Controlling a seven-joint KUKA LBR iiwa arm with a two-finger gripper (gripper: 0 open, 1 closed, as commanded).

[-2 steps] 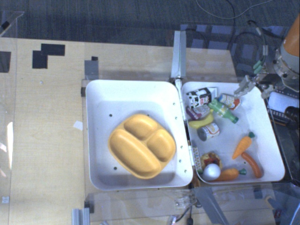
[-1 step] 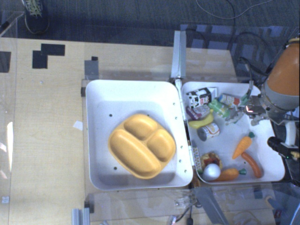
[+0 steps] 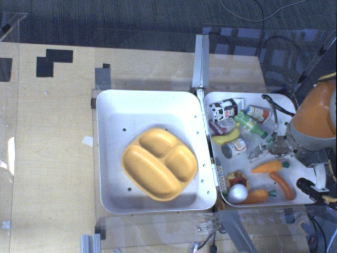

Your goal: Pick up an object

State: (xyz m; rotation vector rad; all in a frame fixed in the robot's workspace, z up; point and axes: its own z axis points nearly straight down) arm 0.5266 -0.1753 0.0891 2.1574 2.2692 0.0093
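The arm is reaching over the right bin point(image 3: 284, 202), and the gripper point(image 3: 271, 146) is hanging just above the orange carrot point(image 3: 267, 166). Whether it is clenched or released, I cannot tell. Nothing is sitting in its grasp, so I judge the approach step is going on. Left of the carrot a small can point(image 3: 234, 147) is lying, and beyond it a banana point(image 3: 225, 137). A green bottle point(image 3: 251, 125) is lying above the carrot. The next move is probably asking for a straight descent onto one item.
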